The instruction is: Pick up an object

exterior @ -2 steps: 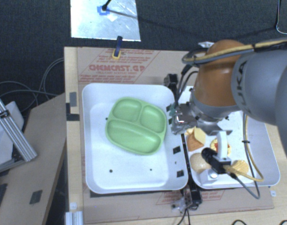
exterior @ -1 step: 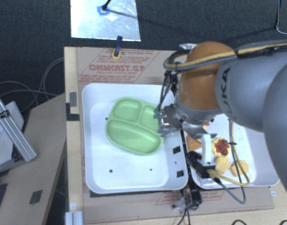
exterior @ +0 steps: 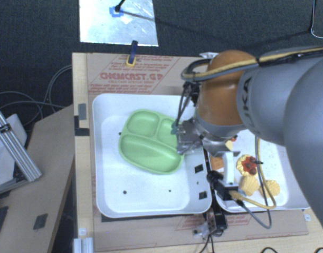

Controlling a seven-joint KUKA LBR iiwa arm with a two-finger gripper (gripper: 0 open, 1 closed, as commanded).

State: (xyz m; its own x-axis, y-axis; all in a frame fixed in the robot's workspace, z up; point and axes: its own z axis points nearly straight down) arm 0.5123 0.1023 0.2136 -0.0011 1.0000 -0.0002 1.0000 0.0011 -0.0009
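A green divided plate point(exterior: 148, 144) lies in the left white bin point(exterior: 114, 194), towards its right side. My gripper point(exterior: 181, 138) hangs low at the plate's right rim, close to the wall between the two bins. The grey arm with its orange band point(exterior: 225, 88) covers the gripper from above, so how it meets the plate is hidden. In the right bin point(exterior: 288, 202) lie a red-and-yellow toy point(exterior: 248, 165), two yellow pieces point(exterior: 249, 183) point(exterior: 271, 187) and an orange piece point(exterior: 217, 163), all to the right of the gripper.
The bins rest on a cardboard sheet point(exterior: 130, 75). A yellow-and-blue clip point(exterior: 132, 54) lies at its far edge. Cables point(exterior: 246, 202) trail over the near part of the right bin. A metal frame point(exterior: 13, 146) stands at the left.
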